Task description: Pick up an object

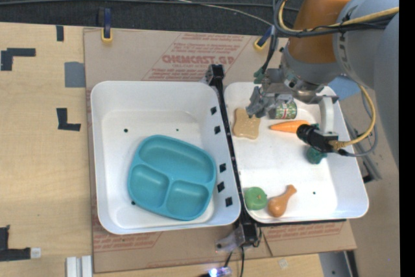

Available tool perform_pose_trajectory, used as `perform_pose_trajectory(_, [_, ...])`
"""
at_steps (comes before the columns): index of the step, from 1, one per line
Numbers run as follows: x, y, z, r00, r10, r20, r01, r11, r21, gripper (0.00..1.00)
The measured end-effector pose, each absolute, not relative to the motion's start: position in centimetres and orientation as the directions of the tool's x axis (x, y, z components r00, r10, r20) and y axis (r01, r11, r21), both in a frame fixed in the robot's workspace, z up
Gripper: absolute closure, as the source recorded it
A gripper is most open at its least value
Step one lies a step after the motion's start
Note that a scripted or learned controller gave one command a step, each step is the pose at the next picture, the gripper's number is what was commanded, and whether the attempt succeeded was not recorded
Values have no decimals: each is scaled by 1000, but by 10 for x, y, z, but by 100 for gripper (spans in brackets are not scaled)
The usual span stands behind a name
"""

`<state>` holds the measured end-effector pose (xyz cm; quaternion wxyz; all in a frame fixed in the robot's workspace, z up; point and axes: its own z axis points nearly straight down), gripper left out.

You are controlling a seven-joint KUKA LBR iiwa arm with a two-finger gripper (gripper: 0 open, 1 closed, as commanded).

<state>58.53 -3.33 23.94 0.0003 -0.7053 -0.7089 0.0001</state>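
- Target: the gripper (259, 102) hangs over the far left part of the right bin (347, 168), just above and touching or nearly touching the toast-shaped toy slice (246, 124); this slice is judged the likeliest object of the pick; it lies flat on the bin floor close to the divider between the two bins.
- Jaws: their state cannot be told; dark linkage and shadow hide the tips; no object is visibly between them.
- Procedure: centre the jaws over the slice across its narrow width; descend until the tips bracket its edges; a flat, thin piece offers little height, so a shallow or off-centre closure would probably skid it toward the bin wall; lift straight up and confirm the slice rises.
- Slice: tan, matt, rounded top and squarish base; likely rigid plastic or foam.
- Nearby: a toy carrot (288, 127), orange, tapered and smooth, lies just right of the slice; a small can with a green label (284, 111) sits behind it, partly under the wrist.
- Further: a teal piece (315, 154) lies under a black cable fitting; a green rounded toy (255, 198) and a tan gourd-shaped toy (281, 200) rest near the front wall.
- Left bin (107, 139): holds a glossy teal three-compartment tray (171, 176).
- Both bins stand on a cardboard sheet (168, 55) on the wood-grain tabletop (39, 159).
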Motion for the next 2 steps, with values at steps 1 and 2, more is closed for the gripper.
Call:
perform_pose_trajectory(1, [605, 23, 226, -6, 1000, 0, 1000, 6, -1, 100])
perform_pose_trajectory(2, [625, 72, 214, -5, 1000, 0, 1000, 5, -1, 100])
